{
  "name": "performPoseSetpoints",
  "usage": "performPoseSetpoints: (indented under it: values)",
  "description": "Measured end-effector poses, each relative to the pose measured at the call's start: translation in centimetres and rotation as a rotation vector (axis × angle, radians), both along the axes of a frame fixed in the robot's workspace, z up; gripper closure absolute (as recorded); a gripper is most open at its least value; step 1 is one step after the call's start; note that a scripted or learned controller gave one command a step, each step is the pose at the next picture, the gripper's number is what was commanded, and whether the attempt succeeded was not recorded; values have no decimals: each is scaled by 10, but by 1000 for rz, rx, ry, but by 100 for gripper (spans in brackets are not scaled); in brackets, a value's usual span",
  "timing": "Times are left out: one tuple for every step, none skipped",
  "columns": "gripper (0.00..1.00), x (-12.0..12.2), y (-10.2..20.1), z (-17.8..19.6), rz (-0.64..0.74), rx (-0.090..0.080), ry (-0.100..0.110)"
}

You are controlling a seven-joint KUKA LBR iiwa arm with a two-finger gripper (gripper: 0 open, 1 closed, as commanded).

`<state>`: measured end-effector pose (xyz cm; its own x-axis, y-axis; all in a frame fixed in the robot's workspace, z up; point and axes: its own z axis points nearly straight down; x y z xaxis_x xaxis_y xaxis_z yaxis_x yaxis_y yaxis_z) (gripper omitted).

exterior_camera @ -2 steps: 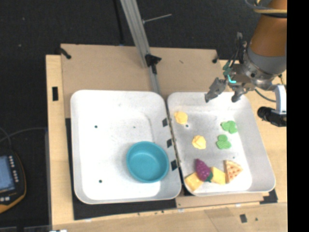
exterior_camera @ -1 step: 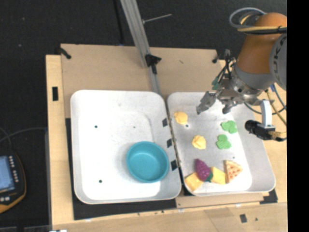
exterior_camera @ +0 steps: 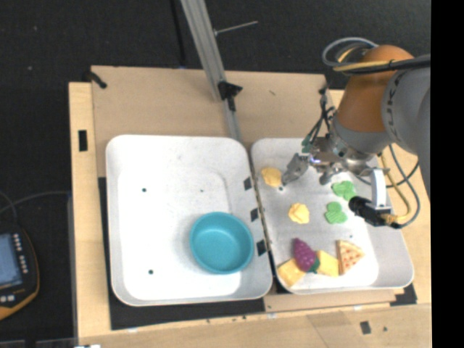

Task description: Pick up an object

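Gripper hangs over the far left part of the right bin, its grey fingers angled down toward the bin's left wall; whether they are spread or closed I cannot tell, and nothing shows between them. Just left of the fingertips lies a small yellow toy piece, the likeliest target. It looks like a light, hard plastic play-food item with a rounded, smooth top, so it probably slips unless pinched across its narrower width, low on its sides. It sits close to the bin wall, which leaves little room for a finger on that side.

Nearer in the same bin lies another yellow lump, and to its right two green pieces. Along the near edge cluster a purple grape bunch, yellow blocks and a pizza slice. In the left bin a blue bowl rests near the right wall
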<state>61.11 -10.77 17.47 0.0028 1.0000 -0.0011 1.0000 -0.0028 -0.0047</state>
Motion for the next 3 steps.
performPoseSetpoints:
  values:
    - [0, 1, 7, -59, 0, 0, 0]
    - [100, 3, 6, -44, -5, 1, -8]
    - [100, 10, 0, 19, 1, -1, -13]
